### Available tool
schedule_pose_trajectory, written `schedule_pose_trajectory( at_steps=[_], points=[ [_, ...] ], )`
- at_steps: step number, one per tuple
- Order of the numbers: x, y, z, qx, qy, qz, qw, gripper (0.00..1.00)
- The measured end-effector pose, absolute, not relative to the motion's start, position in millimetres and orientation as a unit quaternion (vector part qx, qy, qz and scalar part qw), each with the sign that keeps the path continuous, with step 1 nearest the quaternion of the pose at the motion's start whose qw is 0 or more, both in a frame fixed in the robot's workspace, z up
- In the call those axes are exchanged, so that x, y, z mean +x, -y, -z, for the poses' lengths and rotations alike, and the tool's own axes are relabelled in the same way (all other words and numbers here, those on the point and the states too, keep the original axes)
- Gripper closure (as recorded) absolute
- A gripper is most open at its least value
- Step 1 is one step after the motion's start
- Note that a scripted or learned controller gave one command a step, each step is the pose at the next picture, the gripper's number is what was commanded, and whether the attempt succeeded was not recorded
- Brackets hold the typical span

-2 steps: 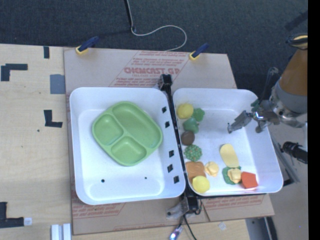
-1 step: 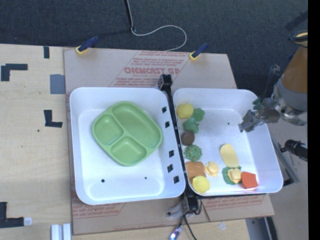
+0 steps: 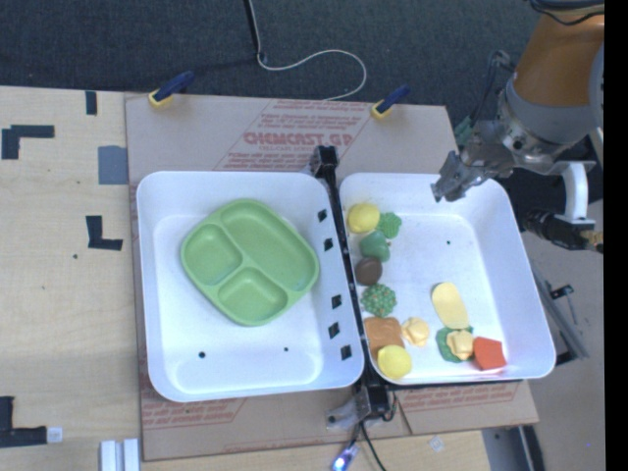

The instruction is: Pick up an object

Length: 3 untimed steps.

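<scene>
The right bin holds several toy foods. Along its left wall lie a yellow ball, green pieces, a brown ball, a green broccoli-like piece, an orange block and a yellow lemon. Near the front right lie a pale yellow oval, a small yellow-green piece and a red-orange block. My gripper hangs over the bin's back right corner, well away from the foods, with nothing visibly held.
The left bin holds a green divided plate. A black divider runs between the bins. Two clamps pin the cardboard sheet at the back. A cable loops behind.
</scene>
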<state>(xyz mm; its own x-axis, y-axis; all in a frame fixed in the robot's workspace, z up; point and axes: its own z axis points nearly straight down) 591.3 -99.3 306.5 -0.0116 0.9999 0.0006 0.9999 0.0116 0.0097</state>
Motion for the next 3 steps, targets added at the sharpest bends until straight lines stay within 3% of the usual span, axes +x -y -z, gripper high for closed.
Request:
schedule_pose_trajectory(
  at_steps=[1, 2, 3],
  points=[
    [604.7, 73.0, -545.5, 0.705, -0.709, -0.0058, 0.007, 1.00],
    [551.3, 106.5, -387.8, 0.709, -0.705, 0.0059, -0.007, 1.00],
    [527.3, 57.0, -350.1, 0.706, -0.709, 0.0020, -0.003, 1.00]
  ],
)
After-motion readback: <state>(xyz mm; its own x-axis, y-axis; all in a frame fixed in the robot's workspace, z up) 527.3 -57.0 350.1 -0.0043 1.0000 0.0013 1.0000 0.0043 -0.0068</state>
